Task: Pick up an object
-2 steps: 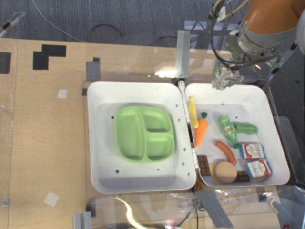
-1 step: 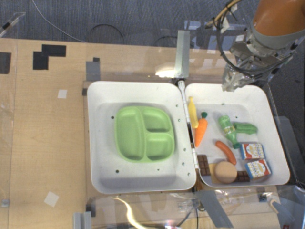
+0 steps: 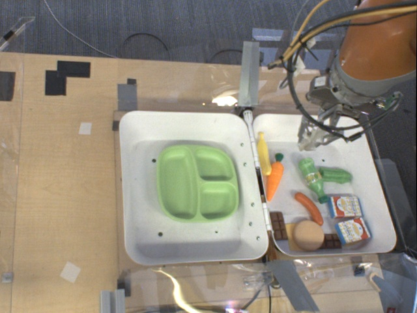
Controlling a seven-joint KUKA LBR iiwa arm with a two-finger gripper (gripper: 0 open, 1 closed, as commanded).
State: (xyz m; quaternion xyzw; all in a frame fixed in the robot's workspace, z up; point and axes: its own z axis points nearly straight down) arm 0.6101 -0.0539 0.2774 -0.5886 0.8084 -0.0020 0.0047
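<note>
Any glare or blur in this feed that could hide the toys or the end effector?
Camera view: a bright glare patch on the clear bench cover behind the bins, another at the bottom edge; the end effector looks soft and washed out against the white right bin; the orange toy carrot and green divided plate read sharp.

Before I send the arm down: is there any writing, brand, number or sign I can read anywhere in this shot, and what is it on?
No text here can be read.
Upper carton in the right bin: printed red and blue label, too small and blurred to read.
Lower carton: same kind of label, also unreadable.
Green bottle: no legible label.
Black squares on the bench: plain shapes, no writing.
</note>
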